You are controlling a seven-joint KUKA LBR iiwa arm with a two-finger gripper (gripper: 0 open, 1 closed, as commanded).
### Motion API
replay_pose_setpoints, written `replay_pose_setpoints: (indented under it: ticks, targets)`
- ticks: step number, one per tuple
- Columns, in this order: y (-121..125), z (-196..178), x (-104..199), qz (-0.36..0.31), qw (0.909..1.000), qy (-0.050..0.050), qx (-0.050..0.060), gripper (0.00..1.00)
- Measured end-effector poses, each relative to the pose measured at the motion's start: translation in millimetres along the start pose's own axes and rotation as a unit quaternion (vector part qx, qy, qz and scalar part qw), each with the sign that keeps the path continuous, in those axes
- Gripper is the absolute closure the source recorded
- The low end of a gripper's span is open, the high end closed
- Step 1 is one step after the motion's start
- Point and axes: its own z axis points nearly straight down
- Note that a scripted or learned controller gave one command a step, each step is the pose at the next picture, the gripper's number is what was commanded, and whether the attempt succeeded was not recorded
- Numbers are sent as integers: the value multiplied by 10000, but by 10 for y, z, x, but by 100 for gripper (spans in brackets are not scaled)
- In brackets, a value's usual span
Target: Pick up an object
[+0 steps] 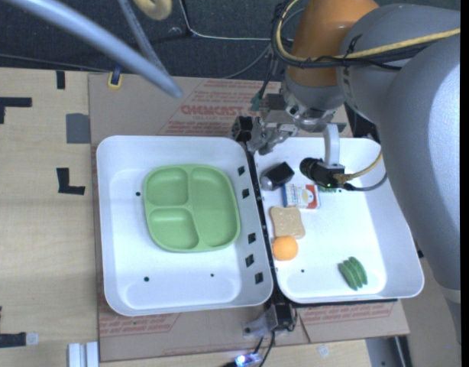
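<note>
In the right bin lie a small black object, a white packet with red and blue print, a tan square slice, an orange ball and a green pod. My gripper hangs over the far left corner of this bin, close to the wall between the bins. It is just behind the black object and apart from it. Nothing shows in its grasp.
A green divided plate lies in the left bin. The grey arm with its orange band covers the right bin's far right side. A black cable part hangs beside the packet.
</note>
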Motion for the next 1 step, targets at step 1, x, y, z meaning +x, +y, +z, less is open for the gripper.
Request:
replay_pose_setpoints:
  ticks: [1]
  targets:
    - [37, -62, 494, 2, 10000, -1, 3, 100]
